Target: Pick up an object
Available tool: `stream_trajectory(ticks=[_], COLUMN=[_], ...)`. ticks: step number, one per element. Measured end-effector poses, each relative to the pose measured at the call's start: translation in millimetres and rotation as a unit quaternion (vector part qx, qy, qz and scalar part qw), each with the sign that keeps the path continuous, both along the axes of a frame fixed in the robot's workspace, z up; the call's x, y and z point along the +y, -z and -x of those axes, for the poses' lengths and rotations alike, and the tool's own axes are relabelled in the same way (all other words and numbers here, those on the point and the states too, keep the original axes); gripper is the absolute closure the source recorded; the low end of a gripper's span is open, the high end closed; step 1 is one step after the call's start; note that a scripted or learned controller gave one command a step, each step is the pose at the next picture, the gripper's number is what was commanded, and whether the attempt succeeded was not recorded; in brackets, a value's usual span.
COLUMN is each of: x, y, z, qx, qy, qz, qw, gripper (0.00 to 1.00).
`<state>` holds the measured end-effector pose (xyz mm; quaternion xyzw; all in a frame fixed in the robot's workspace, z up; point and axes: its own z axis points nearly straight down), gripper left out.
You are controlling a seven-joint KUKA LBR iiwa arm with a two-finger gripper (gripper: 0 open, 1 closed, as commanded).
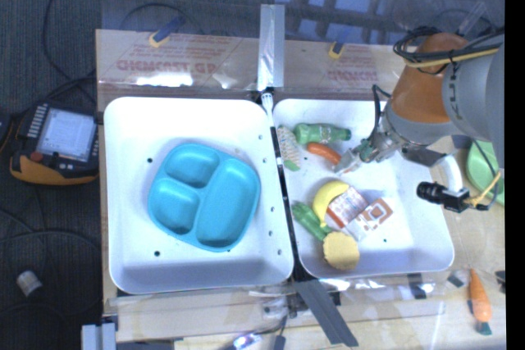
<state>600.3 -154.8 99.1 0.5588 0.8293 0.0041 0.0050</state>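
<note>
The right bin (426, 254) holds several toy foods. A green vegetable (322, 132) lies at the back, with a small orange carrot (324, 150) just in front of it and a corn cob (288, 147) along the left wall. Toward the front are a yellow lemon (330, 194), a red-and-white packet (358, 211), a green piece (308, 219) and a tan round piece (341, 252). My gripper (363, 153) is low in the bin's back half, just right of the carrot and above the lemon. Nothing visibly sits in it.
A blue divided plate (203, 194) lies in the left bin (123, 258). A black-and-white fixture (439, 191) overhangs the right bin's right rim. On the bench at the right are a green object (484, 164) and an orange carrot (478, 297).
</note>
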Motion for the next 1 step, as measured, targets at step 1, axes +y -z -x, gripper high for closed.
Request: stream_trajectory(ticks=[1], x=[42.5], y=[-88.7], z=[-20.9], qx=[0.007], qy=[0.103], qz=[0.0008], qw=[0.9946], gripper=[1.0])
